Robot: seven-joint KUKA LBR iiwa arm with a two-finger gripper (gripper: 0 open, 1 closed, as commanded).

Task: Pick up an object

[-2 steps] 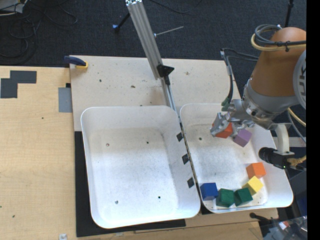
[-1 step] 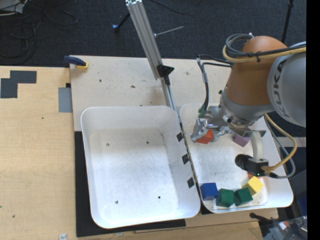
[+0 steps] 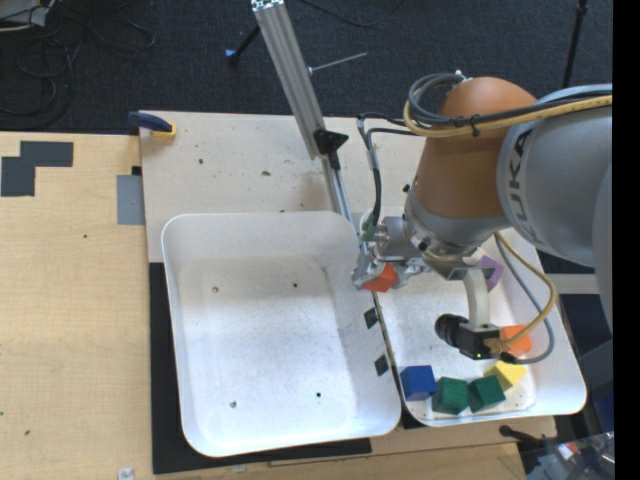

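While the arm [image 3: 520, 168] reaches in from the right, its gripper [image 3: 380, 271] sits over the seam between the left bin [image 3: 250, 408] and right bin [image 3: 560, 393], fingers clamped on a red-orange block [image 3: 380, 281]. Blue block [image 3: 418, 380], two green blocks [image 3: 452, 395], yellow block [image 3: 509, 372] lie at the right bin's near edge.

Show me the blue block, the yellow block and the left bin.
blue block [image 3: 418, 381], camera view, its top face.
yellow block [image 3: 510, 373], camera view, its upper face.
left bin [image 3: 172, 298], camera view, its left rim.
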